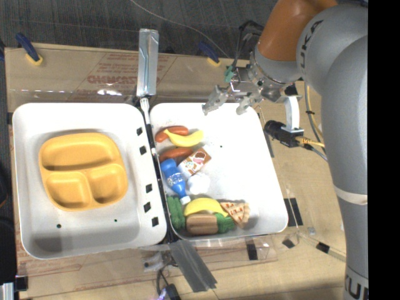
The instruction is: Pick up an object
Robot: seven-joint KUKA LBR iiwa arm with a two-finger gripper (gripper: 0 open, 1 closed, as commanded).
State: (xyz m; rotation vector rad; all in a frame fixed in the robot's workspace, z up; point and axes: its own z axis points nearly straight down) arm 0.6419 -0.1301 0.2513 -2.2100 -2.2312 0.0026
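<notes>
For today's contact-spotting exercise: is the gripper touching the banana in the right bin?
Apart. The camera view shows the gripper up at the right bin's far rim, with bare white floor between it and the banana lying beside the hot dog.

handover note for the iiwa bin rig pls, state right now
Gripper: open, holding nothing, above the far rim of the right bin.
Items: all piled along the right bin's left wall: hot dog, banana, blue bottle, small carton, lemon, pizza slice, bread.
Left bin: holds a yellow divided tray.
Done: nothing picked.
Left: descend, grasp one item, lift it.
</notes>
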